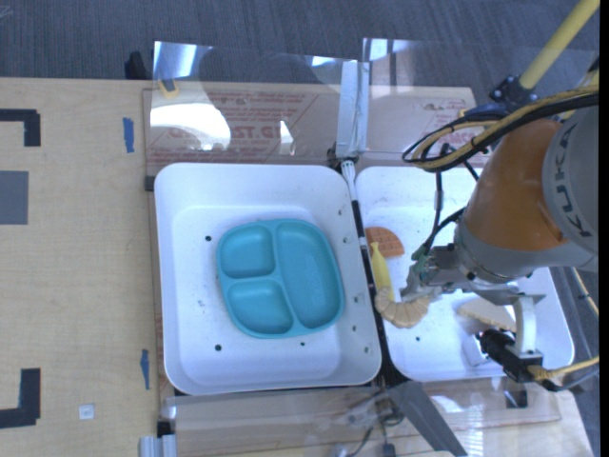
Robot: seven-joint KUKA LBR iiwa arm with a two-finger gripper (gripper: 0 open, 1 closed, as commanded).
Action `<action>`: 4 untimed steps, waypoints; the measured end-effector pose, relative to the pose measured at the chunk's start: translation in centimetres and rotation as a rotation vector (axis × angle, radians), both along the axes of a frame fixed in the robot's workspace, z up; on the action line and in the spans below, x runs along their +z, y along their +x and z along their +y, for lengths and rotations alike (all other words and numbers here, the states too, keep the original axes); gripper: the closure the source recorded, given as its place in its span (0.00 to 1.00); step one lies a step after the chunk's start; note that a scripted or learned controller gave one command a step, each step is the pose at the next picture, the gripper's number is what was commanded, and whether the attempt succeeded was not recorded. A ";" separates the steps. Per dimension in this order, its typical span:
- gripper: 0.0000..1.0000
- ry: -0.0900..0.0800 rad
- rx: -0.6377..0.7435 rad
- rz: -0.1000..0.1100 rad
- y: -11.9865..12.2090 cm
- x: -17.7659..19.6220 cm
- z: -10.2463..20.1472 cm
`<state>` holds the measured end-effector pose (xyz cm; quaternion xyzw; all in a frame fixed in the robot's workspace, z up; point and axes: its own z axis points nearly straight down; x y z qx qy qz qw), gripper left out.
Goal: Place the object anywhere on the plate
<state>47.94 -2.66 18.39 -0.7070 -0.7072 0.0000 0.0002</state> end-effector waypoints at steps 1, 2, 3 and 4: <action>1.00 0.001 0.005 0.000 2.4 0.0 5.2; 1.00 0.006 0.011 -0.007 5.2 12.2 16.4; 0.00 -0.001 0.002 0.001 5.1 11.8 15.9; 1.00 -0.002 0.005 -0.001 5.2 12.8 16.0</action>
